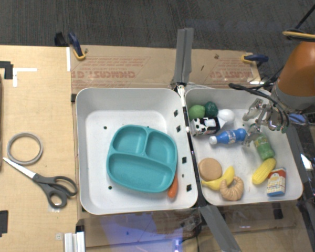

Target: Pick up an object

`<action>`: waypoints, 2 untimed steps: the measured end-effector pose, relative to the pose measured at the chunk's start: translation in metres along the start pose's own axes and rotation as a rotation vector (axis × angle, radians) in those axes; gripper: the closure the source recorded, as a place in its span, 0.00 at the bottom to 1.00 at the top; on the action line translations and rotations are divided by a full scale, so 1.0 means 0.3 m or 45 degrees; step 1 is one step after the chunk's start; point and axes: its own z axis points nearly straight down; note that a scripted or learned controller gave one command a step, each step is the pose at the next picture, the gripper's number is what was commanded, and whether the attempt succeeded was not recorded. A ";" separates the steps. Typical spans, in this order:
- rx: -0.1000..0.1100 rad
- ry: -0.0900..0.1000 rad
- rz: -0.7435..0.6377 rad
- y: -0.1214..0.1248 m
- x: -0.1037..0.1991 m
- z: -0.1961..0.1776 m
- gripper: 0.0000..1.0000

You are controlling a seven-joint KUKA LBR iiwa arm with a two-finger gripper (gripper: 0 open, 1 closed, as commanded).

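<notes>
We hovered the gripper (258,121) near the right bin's (296,193) far edge, above the green object (263,150), jaws seemingly spread and empty, needing descent before closing.

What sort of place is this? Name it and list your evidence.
Probably a robotics lab's grasping test bench: two white bins stocked with toy food such as a banana, a robot gripper above them, and clamped cardboard beneath.

Bench (37,114) with bins (89,140), scissors (47,182), tape (24,147)
</notes>
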 end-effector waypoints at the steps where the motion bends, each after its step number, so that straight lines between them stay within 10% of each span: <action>1: -0.001 0.000 0.073 0.050 -0.030 0.000 0.00; 2: 0.001 -0.007 0.070 0.051 -0.036 -0.036 1.00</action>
